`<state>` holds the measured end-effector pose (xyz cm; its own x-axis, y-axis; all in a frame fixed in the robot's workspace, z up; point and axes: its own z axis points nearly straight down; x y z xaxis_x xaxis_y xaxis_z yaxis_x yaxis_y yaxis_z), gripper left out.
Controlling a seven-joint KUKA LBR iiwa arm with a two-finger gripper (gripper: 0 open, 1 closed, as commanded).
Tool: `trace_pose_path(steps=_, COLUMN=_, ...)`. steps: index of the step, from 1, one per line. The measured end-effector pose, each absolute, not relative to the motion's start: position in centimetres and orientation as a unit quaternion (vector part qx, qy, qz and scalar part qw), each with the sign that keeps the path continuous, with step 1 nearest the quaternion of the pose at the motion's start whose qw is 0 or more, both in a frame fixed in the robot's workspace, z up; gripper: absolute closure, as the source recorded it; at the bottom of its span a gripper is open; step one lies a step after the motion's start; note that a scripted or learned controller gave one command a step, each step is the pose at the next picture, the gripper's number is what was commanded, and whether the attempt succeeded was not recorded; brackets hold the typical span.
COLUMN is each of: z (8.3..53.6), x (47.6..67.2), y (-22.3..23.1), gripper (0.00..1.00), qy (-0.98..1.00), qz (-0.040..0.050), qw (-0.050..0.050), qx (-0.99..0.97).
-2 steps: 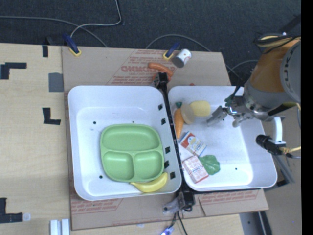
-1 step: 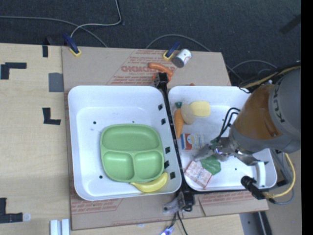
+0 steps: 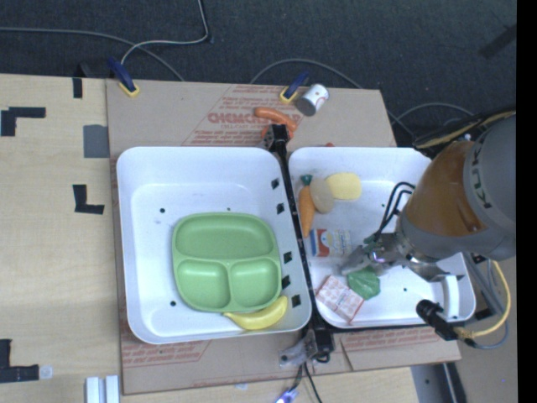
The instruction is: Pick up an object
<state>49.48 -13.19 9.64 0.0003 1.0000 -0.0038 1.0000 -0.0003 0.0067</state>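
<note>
In the right bin (image 3: 394, 159) lie a yellow lemon-like object (image 3: 342, 185), an orange carrot (image 3: 306, 208), a white carton with red and blue print (image 3: 330, 243), a green object (image 3: 365, 285) and a pink checkered packet (image 3: 338, 297). My gripper (image 3: 359, 262) hangs low over the bin's middle, just above the green object and right of the carton. Its fingers look slightly apart, with nothing between them. The arm's orange band (image 3: 445, 193) is up and to the right of it.
The left bin (image 3: 138, 170) holds a green divided plate (image 3: 226, 259) and a yellow banana (image 3: 258, 316) at its front edge. Clamps and a small white cup (image 3: 312, 99) lie on the cardboard behind the bins. Cables run across the dark floor.
</note>
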Motion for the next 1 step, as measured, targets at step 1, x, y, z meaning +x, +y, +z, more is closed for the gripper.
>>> trace_pose_path(steps=1, z=18.45, x=54.51, y=-6.30, gripper=1.00, qy=0.708, qz=0.0003, qw=0.000, qx=0.706)
